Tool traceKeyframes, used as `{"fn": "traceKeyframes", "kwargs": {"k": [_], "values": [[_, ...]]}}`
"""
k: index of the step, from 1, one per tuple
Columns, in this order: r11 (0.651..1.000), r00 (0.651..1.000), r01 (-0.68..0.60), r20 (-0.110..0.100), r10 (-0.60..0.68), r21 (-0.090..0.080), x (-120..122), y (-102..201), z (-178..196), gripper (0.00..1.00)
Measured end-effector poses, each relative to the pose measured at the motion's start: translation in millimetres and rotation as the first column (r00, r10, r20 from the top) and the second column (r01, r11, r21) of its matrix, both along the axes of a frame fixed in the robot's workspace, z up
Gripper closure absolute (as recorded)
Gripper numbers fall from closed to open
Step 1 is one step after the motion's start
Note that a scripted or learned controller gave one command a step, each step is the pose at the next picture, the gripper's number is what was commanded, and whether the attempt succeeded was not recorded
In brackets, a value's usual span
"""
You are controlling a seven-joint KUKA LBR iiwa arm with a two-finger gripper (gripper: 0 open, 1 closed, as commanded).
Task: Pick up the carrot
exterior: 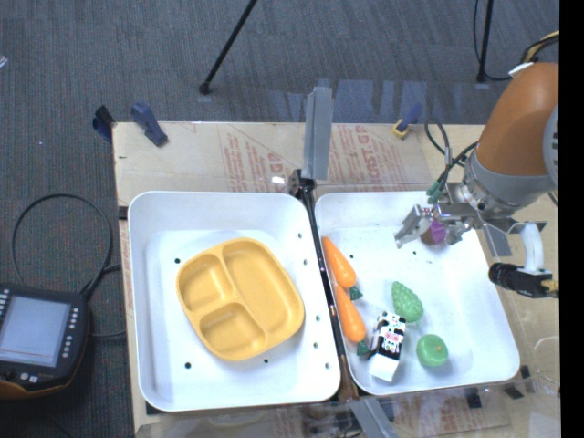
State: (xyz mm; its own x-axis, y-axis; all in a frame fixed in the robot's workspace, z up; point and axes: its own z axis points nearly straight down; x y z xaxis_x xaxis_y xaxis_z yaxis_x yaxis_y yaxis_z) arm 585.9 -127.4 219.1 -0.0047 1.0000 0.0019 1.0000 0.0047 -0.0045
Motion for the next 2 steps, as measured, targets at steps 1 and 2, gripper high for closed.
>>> {"fn": "traceKeyframes", "kwargs": {"k": [1, 2], "values": [[1.0, 1.0, -0.007, -0.01, 0.007, 0.001, -14, 49, -92, 0.0], [0.999, 0.999, 0.046, -0.002, -0.046, -0.005, -96, 42, -133, 0.0]]}}
